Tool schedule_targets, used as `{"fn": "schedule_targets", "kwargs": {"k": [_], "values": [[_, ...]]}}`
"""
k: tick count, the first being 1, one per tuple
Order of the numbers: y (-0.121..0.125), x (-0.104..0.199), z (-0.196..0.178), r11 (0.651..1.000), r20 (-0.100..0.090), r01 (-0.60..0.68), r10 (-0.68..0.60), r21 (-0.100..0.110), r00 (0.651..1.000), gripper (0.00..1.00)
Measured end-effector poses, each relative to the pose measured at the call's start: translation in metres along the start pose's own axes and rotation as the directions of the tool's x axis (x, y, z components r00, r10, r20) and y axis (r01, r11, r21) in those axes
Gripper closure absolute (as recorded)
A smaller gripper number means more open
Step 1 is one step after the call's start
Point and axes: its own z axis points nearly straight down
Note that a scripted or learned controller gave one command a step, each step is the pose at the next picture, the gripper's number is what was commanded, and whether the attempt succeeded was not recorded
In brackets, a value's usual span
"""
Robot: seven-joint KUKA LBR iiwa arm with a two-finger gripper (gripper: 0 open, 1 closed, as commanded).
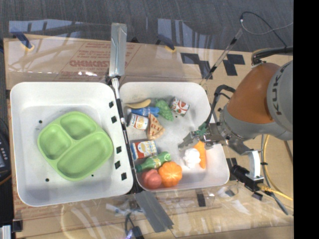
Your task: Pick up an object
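My gripper (196, 139) hangs low over the right side of the right bin (213, 114), reaching in from the right. Directly under and just in front of it lies an orange carrot (202, 154) with a green top, and a small white object (191, 158) rests against the carrot's left side. Whether the gripper touches the carrot is hidden by its own body. An orange (171, 173) and a red apple (152, 179) sit at the bin's front, left of the gripper.
The right bin also holds a banana (138, 104), a green bunch (163, 108), a red-and-white can (180, 106), a blue can (139, 119), a pizza slice (155, 127), a small carton (145, 148) and a green vegetable (153, 162). A green divided plate (75, 144) lies in the left bin (22, 133).
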Motion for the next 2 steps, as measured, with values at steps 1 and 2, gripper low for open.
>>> {"fn": "schedule_targets", "kwargs": {"k": [1,2], "values": [[0.066,0.009,0.027,1.000,0.001,0.014,-0.014,0.000,1.000,0.00],[0.056,-0.036,0.016,0.998,0.002,0.068,-0.068,-0.003,0.998,0.00]]}}
